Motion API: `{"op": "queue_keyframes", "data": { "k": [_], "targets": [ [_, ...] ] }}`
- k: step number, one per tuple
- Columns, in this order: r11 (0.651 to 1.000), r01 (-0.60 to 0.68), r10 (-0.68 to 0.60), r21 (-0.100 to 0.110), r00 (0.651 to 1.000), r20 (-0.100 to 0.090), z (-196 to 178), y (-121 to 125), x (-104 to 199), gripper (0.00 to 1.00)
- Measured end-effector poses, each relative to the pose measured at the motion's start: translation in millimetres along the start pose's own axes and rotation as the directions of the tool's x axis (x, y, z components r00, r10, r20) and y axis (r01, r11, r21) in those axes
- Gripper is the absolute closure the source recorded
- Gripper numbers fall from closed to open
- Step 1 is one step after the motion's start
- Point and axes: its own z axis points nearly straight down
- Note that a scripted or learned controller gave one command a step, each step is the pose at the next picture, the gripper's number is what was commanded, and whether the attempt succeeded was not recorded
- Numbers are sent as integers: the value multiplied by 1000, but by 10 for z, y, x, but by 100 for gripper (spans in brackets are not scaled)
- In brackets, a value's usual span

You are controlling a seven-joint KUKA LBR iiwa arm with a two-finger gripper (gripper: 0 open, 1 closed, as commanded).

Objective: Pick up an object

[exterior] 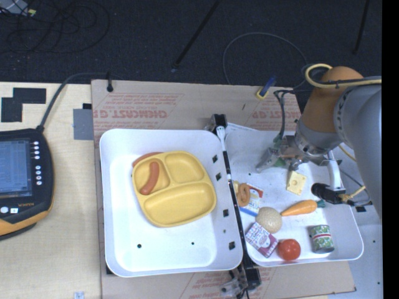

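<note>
**Bench w/ two white bins: gripper low in right bin, nothing gripped**

Cardboard-covered bench carries two shallow white bins side by side; dark floor w/ cables behind, a teach pendant (19,179) at far left.

Task = pick any object, so the likeliest target, judging by nearness, is the cheese wedge (297,182), a small pale yellow piece on the right bin (349,251) floor, upper-middle area. Gripper (278,157) sits just up-left of it, near but apart; fingers splayed, nothing between them, so released and empty. Cheese lies down-right from the tool, toward the arm's own side. It has no clear long axis, roughly squarish, so approach angle matters little; the coming move looks like a short shift down-right, then a descent.

Next out: carrot (300,208) below the cheese, long axis running left-right w/ slight upward tilt to the right. Beige ball-like item (269,218) just left of the carrot. Small round item w/ orange (243,194) by the bin divider. Patterned packet (261,238), red tomato (288,249) and green can (322,238) along the near edge, well apart from the gripper.

Left bin (118,229) holds a yellow divided plate (177,192) w/ a sausage (150,178) in its upper-left compartment.
</note>
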Motion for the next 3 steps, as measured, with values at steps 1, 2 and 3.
{"op": "queue_keyframes", "data": {
  "k": [1, 2, 3],
  "targets": [
    [1000, -3, 3, -14, 1000, 7, -1051, 21, -504, 0],
    [1000, -1, 1, -8, 1000, 3, -330, 21, -279, 0],
    [1000, 1, -1, -3, 1000, 2, -41, 11, -239, 0]
  ]
}}
